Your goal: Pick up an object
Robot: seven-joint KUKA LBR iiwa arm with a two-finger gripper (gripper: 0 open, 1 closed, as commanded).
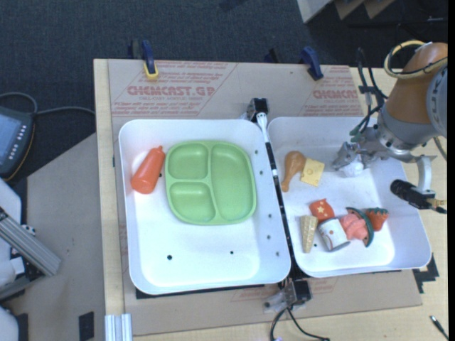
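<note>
My gripper (pixel 350 163) hangs low over the back right part of the right bin (pixel 409 251), with the grey arm and its orange band behind it. Left of the gripper lie a tan chicken drumstick (pixel 292 168) and a yellow cheese wedge (pixel 312 172), a short gap away. Nearer the front sit a small red piece (pixel 321 209), a beige ice-cream cone (pixel 308 231), a silver can (pixel 334 234), a pink toy (pixel 354 225) and a red strawberry with green leaves (pixel 377 219). I see nothing between the gripper's tips.
The left bin (pixel 142 261) holds a green divided plate (pixel 211 182) and an orange bottle (pixel 148 170) at its left side. A black divider strip (pixel 272 183) runs between the bins. Blue clamps (pixel 310 62) pin the board at the back.
</note>
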